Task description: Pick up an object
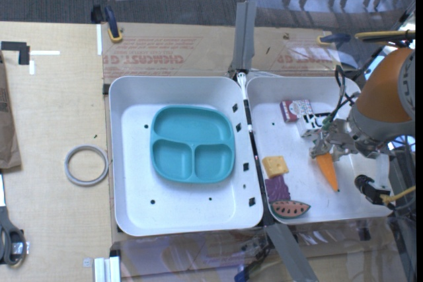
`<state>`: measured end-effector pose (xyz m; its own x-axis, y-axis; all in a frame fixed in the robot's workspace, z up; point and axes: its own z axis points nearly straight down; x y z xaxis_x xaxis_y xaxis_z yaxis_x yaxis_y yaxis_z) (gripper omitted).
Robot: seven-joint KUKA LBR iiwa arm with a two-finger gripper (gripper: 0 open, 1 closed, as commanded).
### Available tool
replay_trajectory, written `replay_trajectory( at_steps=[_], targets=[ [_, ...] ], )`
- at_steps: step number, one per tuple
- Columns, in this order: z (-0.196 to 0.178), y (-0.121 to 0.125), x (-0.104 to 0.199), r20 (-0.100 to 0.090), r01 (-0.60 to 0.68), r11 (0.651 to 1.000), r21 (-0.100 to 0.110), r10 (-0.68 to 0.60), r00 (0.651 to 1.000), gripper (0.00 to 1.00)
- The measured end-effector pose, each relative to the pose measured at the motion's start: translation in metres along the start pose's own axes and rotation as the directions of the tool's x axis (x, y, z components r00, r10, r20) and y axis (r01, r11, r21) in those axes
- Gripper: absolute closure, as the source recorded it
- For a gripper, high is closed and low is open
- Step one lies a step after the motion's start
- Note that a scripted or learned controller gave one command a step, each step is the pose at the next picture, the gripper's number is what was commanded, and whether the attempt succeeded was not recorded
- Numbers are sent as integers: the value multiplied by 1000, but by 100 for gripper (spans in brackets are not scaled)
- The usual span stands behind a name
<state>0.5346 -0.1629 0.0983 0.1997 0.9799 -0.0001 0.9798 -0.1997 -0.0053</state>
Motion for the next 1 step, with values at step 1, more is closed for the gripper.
replay_trajectory(
  at_steps=[1],
  targets=[
    [-96,-30,-12,1,-137,991,-3,137,991,100]
  ],
)
